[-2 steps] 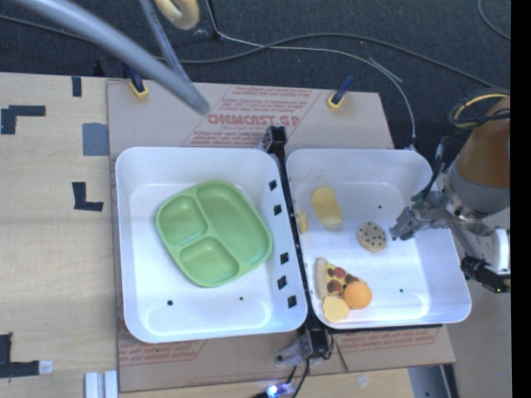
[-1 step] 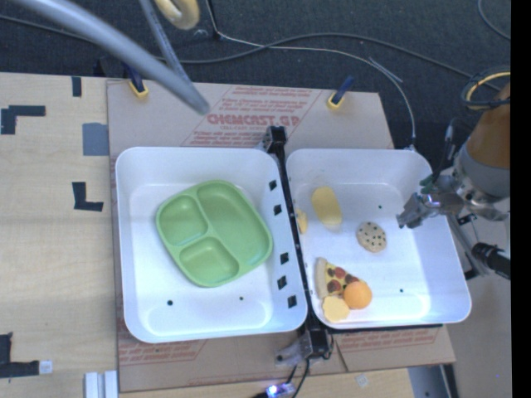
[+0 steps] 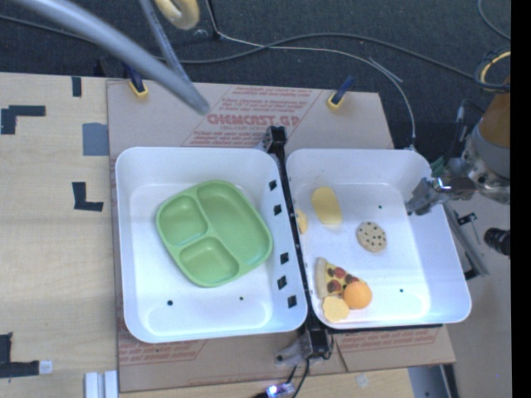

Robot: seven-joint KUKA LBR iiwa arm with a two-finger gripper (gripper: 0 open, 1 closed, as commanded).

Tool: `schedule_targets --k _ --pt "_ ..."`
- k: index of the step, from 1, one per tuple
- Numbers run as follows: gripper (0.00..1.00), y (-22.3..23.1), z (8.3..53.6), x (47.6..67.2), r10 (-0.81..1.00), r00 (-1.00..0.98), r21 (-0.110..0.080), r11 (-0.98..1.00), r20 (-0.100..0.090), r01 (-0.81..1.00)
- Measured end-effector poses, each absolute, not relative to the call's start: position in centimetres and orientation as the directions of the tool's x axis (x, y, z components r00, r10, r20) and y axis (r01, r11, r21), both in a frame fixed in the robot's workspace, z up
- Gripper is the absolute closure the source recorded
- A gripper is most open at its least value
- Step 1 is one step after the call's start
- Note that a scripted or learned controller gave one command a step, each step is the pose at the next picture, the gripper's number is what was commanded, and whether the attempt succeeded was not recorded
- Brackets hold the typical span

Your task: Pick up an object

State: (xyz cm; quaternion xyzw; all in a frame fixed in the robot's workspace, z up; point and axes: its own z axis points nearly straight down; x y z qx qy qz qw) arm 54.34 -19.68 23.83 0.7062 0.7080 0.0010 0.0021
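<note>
You're looking at two white bins, the left bin (image 3: 133, 247) and the right bin (image 3: 440, 280), both smooth, slightly glossy plastic. The green divided tray (image 3: 214, 232) reads as matt plastic. The cookie (image 3: 371, 237) looks rough and speckled, the orange ball (image 3: 358, 295) smooth. Under the bins lies flat brown cardboard (image 3: 249, 114) with red print, on pale wood-grain board (image 3: 50, 247). The gripper (image 3: 423, 196) seems dull grey metal, though it's small and blurred.

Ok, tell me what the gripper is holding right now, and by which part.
Nothing. The two-finger gripper sits at the right white bin's right rim, nothing between its fingers; the round chocolate-chip cookie lies untouched.
</note>
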Motion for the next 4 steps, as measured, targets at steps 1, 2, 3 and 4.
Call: schedule_targets --k 1,2,3,4 --pt "1.00 -14.8 22.6 53.7 1.000 -0.005 -0.002 0.005 0.001 1.000" --pt "1.00 -10.4 22.9 52.7 1.000 -0.005 -0.001 0.005 0.001 1.000" --pt "1.00 -5.4 23.5 51.5 1.000 -0.006 -0.002 0.006 0.002 1.000" --pt "1.00 0.0 22.1 50.8 1.000 -0.006 -0.003 0.006 0.001 1.000"
